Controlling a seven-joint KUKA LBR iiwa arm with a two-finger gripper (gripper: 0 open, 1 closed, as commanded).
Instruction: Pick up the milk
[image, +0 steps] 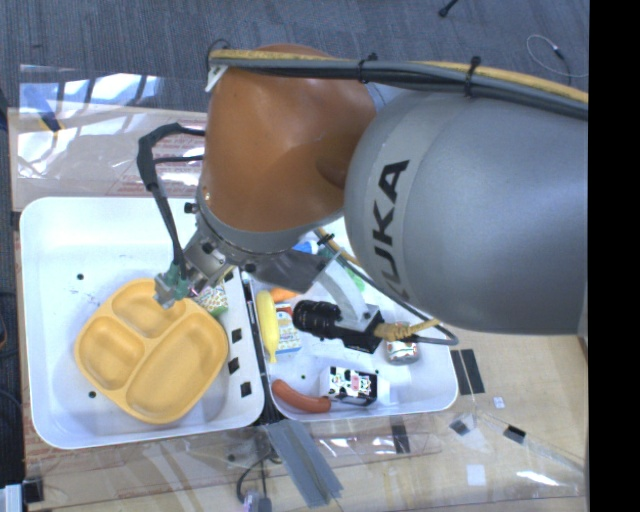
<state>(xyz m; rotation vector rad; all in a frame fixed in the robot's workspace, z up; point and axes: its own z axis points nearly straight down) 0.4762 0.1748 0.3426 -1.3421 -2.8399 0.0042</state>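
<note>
A robotics lab: KUKA arm (440, 200) over taped white bins (40, 300) of toy food

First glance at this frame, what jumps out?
The arm's grey and orange bulk covers the upper middle and right of the view, hanging over both bins. In the left bin lies a yellow divided plate, and the pincer sits at its upper edge. Below the arm, the right bin holds a banana, a sausage and a black-and-white milk carton near its front edge.
</note>
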